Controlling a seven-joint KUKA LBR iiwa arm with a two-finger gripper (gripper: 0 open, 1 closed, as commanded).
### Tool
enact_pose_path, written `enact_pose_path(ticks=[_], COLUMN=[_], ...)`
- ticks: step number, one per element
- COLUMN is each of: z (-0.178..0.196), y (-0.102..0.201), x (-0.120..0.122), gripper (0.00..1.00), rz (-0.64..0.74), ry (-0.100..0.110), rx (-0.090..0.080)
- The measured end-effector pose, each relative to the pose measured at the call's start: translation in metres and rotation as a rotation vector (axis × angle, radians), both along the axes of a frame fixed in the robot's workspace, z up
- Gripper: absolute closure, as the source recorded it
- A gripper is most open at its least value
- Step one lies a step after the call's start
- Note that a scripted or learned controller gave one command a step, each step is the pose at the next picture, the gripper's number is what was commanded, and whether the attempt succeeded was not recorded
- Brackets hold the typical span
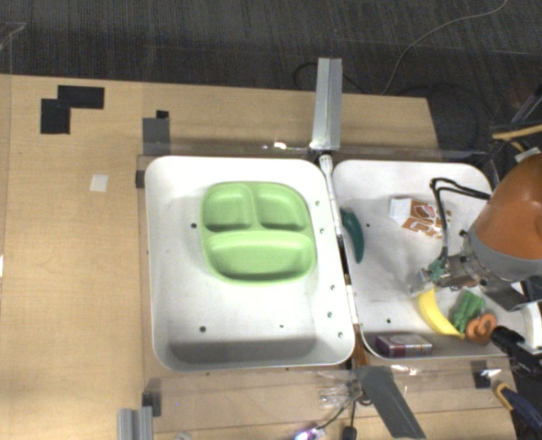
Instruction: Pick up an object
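Note:
My gripper [438,273] hangs low in the right bin [381,186], under the orange-banded wrist [525,211] that reaches in from the right. Just below it a yellow banana [433,311] lies on the bin floor, very close to the gripper or touching it. Right of the banana sits a toy carrot [473,316] with a green top. A small white and brown packet [416,215] lies further back, and a dark green vegetable [352,234] rests by the bin's left wall. A purple box [404,345] lies at the front edge.
The left bin [174,273] holds a light green divided plate [256,230]. A metal post [327,104] stands behind the divider between the bins. Black cables [454,191] loop off the wrist over the right bin's back.

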State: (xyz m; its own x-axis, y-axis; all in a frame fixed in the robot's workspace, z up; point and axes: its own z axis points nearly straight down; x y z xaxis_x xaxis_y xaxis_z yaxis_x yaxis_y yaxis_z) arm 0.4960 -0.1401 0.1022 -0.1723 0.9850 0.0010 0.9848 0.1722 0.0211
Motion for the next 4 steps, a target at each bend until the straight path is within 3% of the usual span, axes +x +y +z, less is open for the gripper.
enact_pose_path(ticks=[1, 2, 3, 4], z=[0.135, 0.135, 0.019, 0.007], y=[0.05, 0.05, 0.029, 0.02], x=[0.084, 0.084, 0.134, 0.125], gripper=[1.0, 0.0, 0.0, 0.0], rz=[0.049, 0.049, 0.094, 0.183], ry=[0.016, 0.016, -0.013, -0.041], rx=[-0.006, -0.006, -0.014, -0.025])
